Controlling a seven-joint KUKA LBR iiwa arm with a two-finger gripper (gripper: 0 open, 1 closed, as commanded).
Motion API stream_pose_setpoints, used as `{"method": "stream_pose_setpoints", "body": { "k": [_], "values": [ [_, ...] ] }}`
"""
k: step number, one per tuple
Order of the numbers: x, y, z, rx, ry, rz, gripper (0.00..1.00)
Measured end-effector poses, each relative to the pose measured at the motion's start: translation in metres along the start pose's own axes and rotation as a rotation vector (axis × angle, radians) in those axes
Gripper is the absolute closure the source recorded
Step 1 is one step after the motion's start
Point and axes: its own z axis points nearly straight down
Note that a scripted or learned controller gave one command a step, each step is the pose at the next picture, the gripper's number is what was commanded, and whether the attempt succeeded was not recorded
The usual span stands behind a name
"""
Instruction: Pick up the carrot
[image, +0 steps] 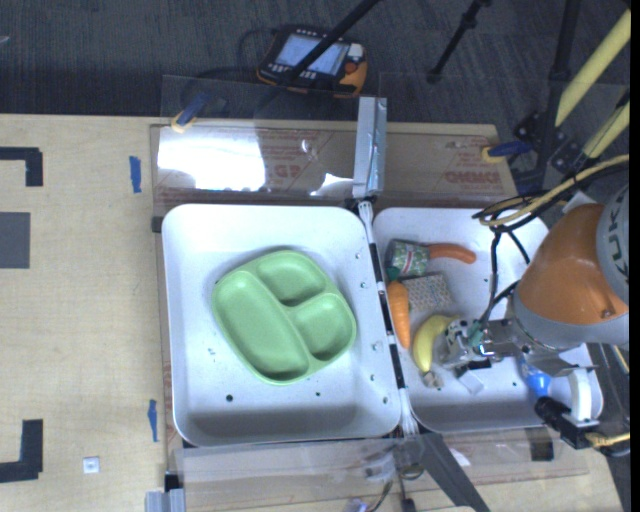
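The carrot (399, 312) is a short orange piece lying lengthwise against the left wall of the right bin (500, 400). My gripper (464, 347) hangs low in that bin, right of the carrot, with a yellow banana (430, 343) between the two. The gripper's tip is close beside the banana and apart from the carrot. The arm's orange band (568, 270) covers the bin's right side.
A green can (407, 259), a curved orange-red pepper (452, 254) and a speckled grey block (429, 292) lie behind the carrot. A blue and white object (560, 388) sits at the bin's front right. The left bin (190, 300) holds a green divided plate (285, 315).
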Motion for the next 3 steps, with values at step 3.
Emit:
{"method": "stream_pose_setpoints", "body": {
  "k": [3],
  "values": [
    [-0.026,-0.004,-0.078,0.014,-0.004,1.043,1.0]
  ]
}}
